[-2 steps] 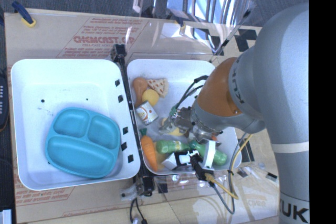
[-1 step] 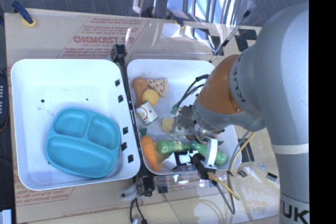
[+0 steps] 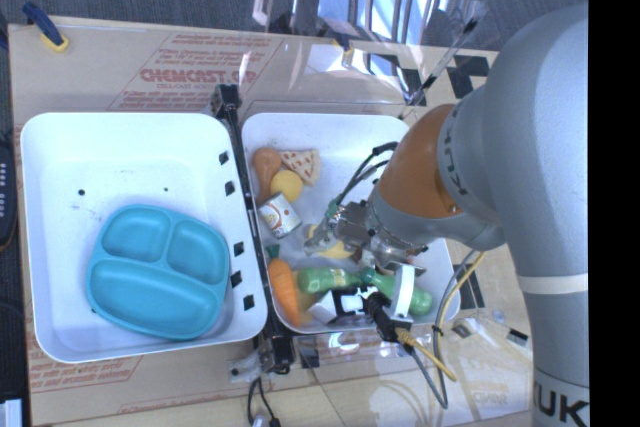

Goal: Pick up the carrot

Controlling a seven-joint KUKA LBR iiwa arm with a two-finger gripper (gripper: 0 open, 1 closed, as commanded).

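The arm (image 3: 540, 165) was stretched over the right bin (image 3: 330, 137).
Its gripper (image 3: 340, 233) was held near the carrot (image 3: 283, 287); its spread could not be told.

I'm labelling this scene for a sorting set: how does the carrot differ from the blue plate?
The carrot is orange, long and tapered; the blue plate is broad, flat and split into compartments. The carrot lies in the right bin, crowded by other items; the blue plate lies in the left bin with bare floor around it. Both sit toward the near end of their bins.
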